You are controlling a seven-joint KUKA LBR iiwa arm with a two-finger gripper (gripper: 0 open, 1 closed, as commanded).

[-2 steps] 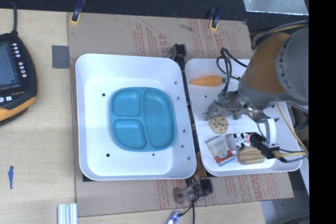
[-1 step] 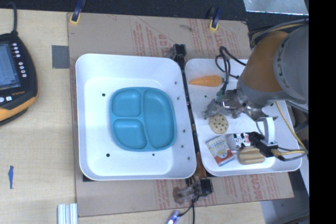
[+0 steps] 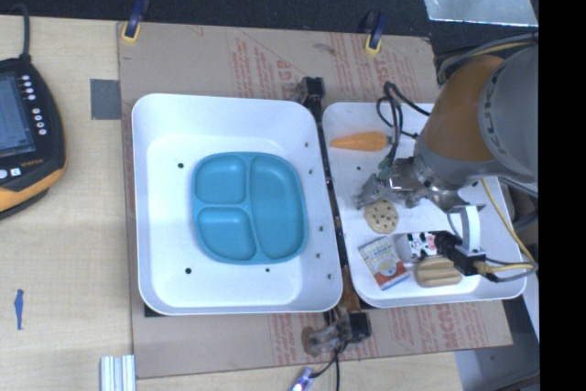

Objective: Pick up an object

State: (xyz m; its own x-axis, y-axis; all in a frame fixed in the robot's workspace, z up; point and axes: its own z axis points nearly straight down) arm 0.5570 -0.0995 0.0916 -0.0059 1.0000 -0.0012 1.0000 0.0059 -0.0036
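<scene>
The jaws (image 3: pixel 383 188) hang low in the right bin (image 3: pixel 499 288), just above and touching or nearly touching the round cookie (image 3: pixel 380 216); whether they are spread or pressed together cannot be told. The cookie lies directly beneath and slightly toward the near side, so a short drop looks enough. The carrot (image 3: pixel 359 141) lies behind, its long axis running left to right; the small packet (image 3: pixel 383 258) sits nearer the front.
</scene>
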